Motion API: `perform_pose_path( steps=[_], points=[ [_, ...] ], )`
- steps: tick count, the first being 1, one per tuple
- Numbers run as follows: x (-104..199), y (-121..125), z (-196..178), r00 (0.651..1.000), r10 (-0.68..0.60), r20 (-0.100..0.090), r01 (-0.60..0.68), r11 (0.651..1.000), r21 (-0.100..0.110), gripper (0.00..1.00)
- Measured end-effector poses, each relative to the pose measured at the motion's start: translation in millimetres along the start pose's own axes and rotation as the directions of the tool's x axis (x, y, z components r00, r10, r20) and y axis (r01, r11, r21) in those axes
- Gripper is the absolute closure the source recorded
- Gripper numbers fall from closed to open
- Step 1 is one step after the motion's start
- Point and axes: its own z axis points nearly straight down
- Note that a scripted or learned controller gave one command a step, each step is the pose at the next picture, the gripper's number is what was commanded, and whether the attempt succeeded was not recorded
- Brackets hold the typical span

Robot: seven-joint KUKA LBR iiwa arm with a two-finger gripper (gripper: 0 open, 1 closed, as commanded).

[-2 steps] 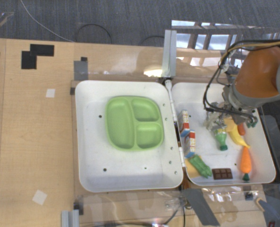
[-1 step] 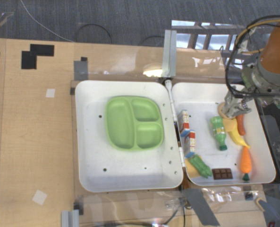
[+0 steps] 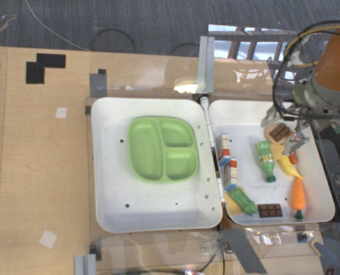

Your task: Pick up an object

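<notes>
My gripper (image 3: 284,130) hangs over the back right part of the right bin (image 3: 238,116), below the orange-banded wrist (image 3: 336,62). Its fingers (image 3: 271,117) stand open, one on each side of a round tan biscuit with a brown square top (image 3: 279,133). The biscuit rests near the bin floor, and I see no finger pressing on it. Just in front lie a green bottle (image 3: 265,160), a yellow banana (image 3: 287,165) and an orange carrot (image 3: 297,195).
A brown chocolate bar (image 3: 269,211), a green packet (image 3: 244,201) and two red-and-white cartons (image 3: 225,147) lie along the right bin's front and left side. The left bin (image 3: 109,205) holds a green divided plate (image 3: 161,149). A metal rail (image 3: 204,67) stands behind the bins.
</notes>
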Motion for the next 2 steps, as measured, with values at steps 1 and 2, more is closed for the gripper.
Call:
perform_pose_path(
  steps=[1, 2],
  points=[
    [13.3, -7.9, 112.9, 0.999, -0.031, 0.011, 0.031, 0.999, 0.012, 0.00],
    [26.7, 13.9, 120.7, 1.000, -0.020, 0.020, 0.020, 1.000, 0.015, 0.00]
  ],
)
